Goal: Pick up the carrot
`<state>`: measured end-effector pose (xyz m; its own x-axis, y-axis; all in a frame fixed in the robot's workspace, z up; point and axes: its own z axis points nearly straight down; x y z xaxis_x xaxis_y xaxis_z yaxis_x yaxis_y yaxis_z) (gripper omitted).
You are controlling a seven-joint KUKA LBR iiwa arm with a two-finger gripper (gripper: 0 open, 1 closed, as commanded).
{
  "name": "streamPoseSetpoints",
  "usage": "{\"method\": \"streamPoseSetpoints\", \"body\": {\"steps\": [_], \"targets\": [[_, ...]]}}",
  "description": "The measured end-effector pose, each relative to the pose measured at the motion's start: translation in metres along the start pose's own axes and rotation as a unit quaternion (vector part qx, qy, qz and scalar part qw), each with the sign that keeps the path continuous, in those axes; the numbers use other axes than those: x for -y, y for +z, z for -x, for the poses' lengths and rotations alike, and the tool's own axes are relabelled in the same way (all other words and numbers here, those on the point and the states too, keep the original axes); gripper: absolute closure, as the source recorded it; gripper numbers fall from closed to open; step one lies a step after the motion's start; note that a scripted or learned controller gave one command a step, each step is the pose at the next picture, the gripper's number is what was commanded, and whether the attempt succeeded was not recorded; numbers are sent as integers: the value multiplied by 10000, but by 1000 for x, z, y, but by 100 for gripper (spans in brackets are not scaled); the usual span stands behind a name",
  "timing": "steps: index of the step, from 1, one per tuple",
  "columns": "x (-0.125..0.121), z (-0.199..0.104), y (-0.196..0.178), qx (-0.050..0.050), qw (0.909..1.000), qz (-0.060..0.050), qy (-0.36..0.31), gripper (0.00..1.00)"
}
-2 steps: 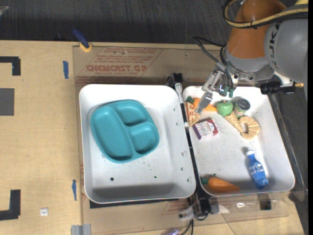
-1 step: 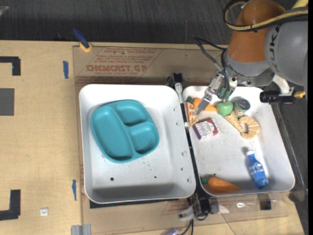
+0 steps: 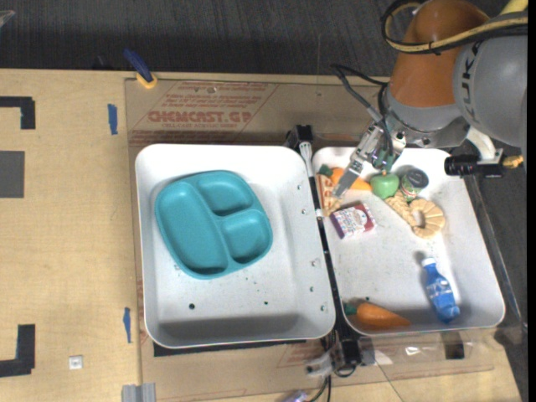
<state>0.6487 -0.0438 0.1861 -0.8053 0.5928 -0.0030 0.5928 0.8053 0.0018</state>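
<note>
The hand [image 3: 347, 177] hovers over the right bin's [image 3: 477, 224] far-left corner; its grip state cannot be determined. The carrot [image 3: 381, 314] lies at the near edge.

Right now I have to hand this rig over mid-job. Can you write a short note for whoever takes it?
Gripper: low over the far left corner of the right bin, fingers at an orange piece there. Whether they are open or shut cannot be told, and no grasp is visible.
Carrot: lying against the near wall of the right bin, apart from the gripper.
Nearby: green item, purple packet, blue bottle. Teal tray sits in the left bin.
Done: nothing confirmed.
Left: grasp the carrot and lift it.
</note>
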Motion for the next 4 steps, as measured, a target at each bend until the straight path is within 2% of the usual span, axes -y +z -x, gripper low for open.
{"method": "streamPoseSetpoints", "body": {"steps": [1, 2, 3, 4], "targets": [[9, 14, 0, 19, 9925, 6, 1226, 0], [3, 18, 0, 18, 9837, 7, 1797, 0], [-9, 17, 1, 15, 9624, 5, 2715, 0], [-14, 13, 1, 13, 9162, 3, 4008, 0]]}}
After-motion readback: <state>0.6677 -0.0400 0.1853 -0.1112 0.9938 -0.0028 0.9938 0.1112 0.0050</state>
